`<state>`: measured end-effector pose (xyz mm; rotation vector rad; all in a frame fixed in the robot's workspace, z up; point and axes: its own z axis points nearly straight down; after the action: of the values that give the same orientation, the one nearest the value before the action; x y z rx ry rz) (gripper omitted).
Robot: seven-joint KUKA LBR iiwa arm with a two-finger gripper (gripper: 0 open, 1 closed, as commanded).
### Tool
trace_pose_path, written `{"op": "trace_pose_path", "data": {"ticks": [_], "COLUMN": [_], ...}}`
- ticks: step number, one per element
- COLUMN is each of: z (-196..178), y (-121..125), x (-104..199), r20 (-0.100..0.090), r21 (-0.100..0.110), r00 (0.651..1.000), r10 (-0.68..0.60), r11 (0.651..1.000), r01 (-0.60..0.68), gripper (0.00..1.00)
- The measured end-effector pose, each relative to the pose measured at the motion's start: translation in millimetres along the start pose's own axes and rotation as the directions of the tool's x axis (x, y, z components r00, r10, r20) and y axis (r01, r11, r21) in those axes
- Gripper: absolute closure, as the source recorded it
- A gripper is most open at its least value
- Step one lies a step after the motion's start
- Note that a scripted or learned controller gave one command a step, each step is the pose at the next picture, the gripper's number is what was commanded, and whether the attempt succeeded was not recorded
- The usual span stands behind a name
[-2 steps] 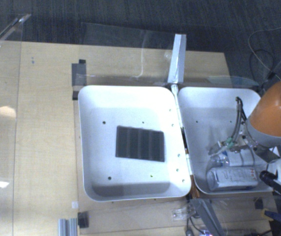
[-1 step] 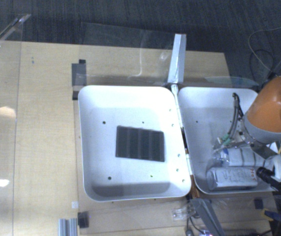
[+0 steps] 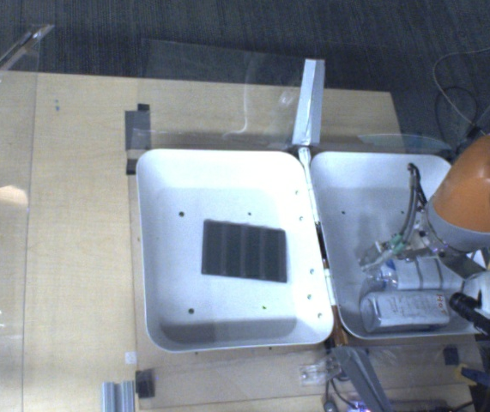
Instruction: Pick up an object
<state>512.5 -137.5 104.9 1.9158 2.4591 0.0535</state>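
Nearest the lens, the bench (image 3: pixel 73 230) runs as pale wood along the left, bare and wide up to the left bin's rim. Next comes the left bin (image 3: pixel 163 187), a shallow white tray with rounded corners. A dark ribbed mat (image 3: pixel 245 251) lies flat near its middle, well apart from every wall, with open white floor all round it. The two bins touch along a shared edge at centre. The right bin (image 3: pixel 347 187) has clear floor in its upper left part. Low in that bin, a silver box (image 3: pixel 406 310) lies on its side, close to the near wall. Just above it the hand (image 3: pixel 390 260) reaches down among clear, crumpled items; whether it is spread or pinching I cannot tell. The arm (image 3: pixel 476 196), orange-banded, crowds the bin's right edge.
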Motion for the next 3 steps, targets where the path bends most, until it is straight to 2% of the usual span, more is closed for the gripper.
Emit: {"op": "trace_pose_path", "data": {"ticks": [1,2,3], "z": [16,19,7], "y": [9,60,90], "x": [43,30,9], "r20": [0.004,0.008,0.005], "r21": [0.027,0.029,0.035], "r00": [0.989,0.999,1.000], "r10": [-0.148,0.046,0.003], "r11": [0.989,0.998,0.999], "r01": [0.148,-0.047,-0.003], "gripper": [0.00,0.00,0.00]}}
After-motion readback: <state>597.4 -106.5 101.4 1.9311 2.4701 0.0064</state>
